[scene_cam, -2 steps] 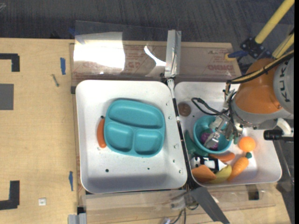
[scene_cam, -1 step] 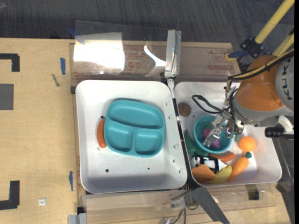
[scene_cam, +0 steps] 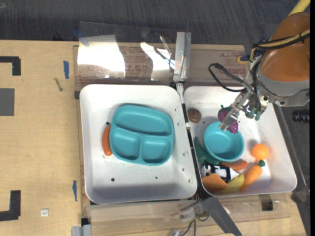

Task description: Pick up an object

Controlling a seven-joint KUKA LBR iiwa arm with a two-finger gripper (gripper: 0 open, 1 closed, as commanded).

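Down at the near edge of the right bin (scene_cam: 285, 178) we've got a little heap of toy food: a carrot (scene_cam: 252, 173), something yellow like a banana (scene_cam: 236, 182), an orange wedge (scene_cam: 212, 182) and a black-and-white piece (scene_cam: 216, 170) tucked under it, all crowded into the front corner as though they have slid there. Just behind them sits a small orange fruit (scene_cam: 260, 151), apart from the pile and easy to reach. Moving up, a teal bowl (scene_cam: 224, 142) stands upright in the middle of the bin, and here's the action — the gripper (scene_cam: 230, 123) hangs right at the bowl's far rim, angled down from the right, with a purple object (scene_cam: 229, 116) just beside its tip. Whether the tool is spread or pinching anything, I cannot tell; the purple piece may be the target, but nothing shows it held. A brown round thing (scene_cam: 194, 115) lies alone near the divider. Over in the left bin (scene_cam: 93, 171), a teal divided tray (scene_cam: 141, 134) takes the centre with an orange sausage shape (scene_cam: 106, 140) touching its left side — well away from the arm's business.
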